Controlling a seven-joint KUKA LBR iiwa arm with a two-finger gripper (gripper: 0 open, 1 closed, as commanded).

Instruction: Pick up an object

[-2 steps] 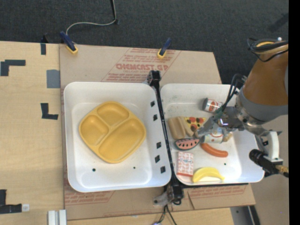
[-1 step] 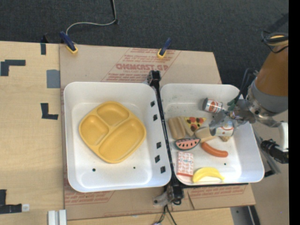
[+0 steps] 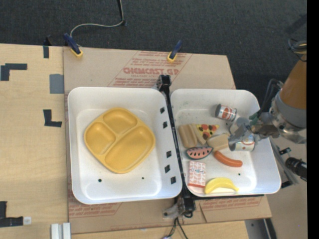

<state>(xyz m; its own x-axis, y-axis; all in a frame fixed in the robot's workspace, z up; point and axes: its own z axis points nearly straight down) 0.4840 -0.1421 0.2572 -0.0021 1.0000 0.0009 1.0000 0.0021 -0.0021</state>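
Dark carpet surrounds a wooden bench topped with a cardboard sheet (image 3: 149, 71), on which two shallow white bins sit side by side. Taking the right bin (image 3: 249, 97) as the landmark: the left bin (image 3: 77, 133) touches its left wall and holds a yellow divided plate (image 3: 119, 139). Inside the right bin, a small can (image 3: 227, 113) lies near the far wall, a tan block (image 3: 188, 134) sits by the left wall, and a watermelon slice (image 3: 199, 152) lies just below that. A sausage (image 3: 228, 159) lies at the centre, a banana (image 3: 221, 185) at the near wall, and a red and white packet (image 3: 197, 174) to the banana's left. The gripper (image 3: 244, 133) hangs over the bin's right half, above the sausage; whether its fingers are spread or closed cannot be told.
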